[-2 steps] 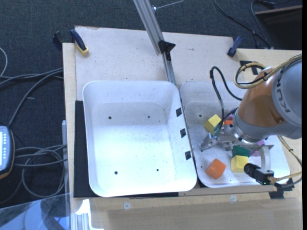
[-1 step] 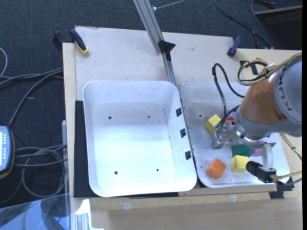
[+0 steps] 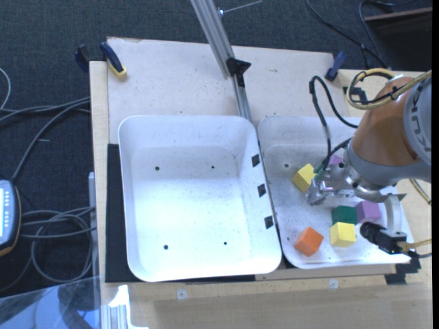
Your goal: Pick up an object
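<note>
My gripper (image 3: 317, 192) is low inside the right bin (image 3: 278, 142), near its middle. A yellow block (image 3: 303, 178) lies just to its upper left, touching or almost touching it. Below the gripper sit a green block (image 3: 343, 215), a second yellow block (image 3: 343, 234) and an orange block (image 3: 309, 240). A purple block (image 3: 370, 211) lies to the right of the green one, and a bit of another purple block (image 3: 336, 162) peeks out behind the wrist. The arm's grey and orange wrist (image 3: 384, 142) covers the bin's right part.
The left bin (image 3: 130, 184) stands beside the right one, their rims meeting along the middle. A slanted metal bar (image 3: 212, 26) crosses the bench at the back. Black cables (image 3: 322, 108) loop above the right bin near the arm.
</note>
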You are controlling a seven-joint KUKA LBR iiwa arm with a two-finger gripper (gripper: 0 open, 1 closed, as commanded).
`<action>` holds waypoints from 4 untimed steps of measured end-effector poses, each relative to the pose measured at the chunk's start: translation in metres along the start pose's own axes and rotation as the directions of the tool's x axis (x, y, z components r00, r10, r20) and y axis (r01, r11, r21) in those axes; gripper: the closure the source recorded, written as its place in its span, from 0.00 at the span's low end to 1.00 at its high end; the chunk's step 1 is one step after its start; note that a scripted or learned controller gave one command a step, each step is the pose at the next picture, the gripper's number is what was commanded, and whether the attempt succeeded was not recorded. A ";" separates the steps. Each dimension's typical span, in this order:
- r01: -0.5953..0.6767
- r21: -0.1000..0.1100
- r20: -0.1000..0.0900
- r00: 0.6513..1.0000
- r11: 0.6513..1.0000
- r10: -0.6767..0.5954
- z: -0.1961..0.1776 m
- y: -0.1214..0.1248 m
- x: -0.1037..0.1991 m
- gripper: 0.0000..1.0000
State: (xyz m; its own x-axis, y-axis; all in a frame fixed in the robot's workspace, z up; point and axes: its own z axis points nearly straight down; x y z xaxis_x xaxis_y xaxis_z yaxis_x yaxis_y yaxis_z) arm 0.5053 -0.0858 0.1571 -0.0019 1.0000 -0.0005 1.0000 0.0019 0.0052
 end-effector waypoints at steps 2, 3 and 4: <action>-0.001 -0.003 0.001 1.000 1.000 0.001 -0.103 -0.005 0.001 1.00; 0.005 0.007 -0.003 1.000 1.000 -0.005 -0.091 0.006 0.058 1.00; 0.006 0.006 -0.003 1.000 1.000 -0.006 -0.083 0.015 0.120 1.00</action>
State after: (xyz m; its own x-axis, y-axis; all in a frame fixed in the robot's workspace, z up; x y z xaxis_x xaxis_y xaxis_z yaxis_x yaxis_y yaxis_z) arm 0.5192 0.0343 0.2402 -0.0078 1.0000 0.0024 1.0000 0.0078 -0.0005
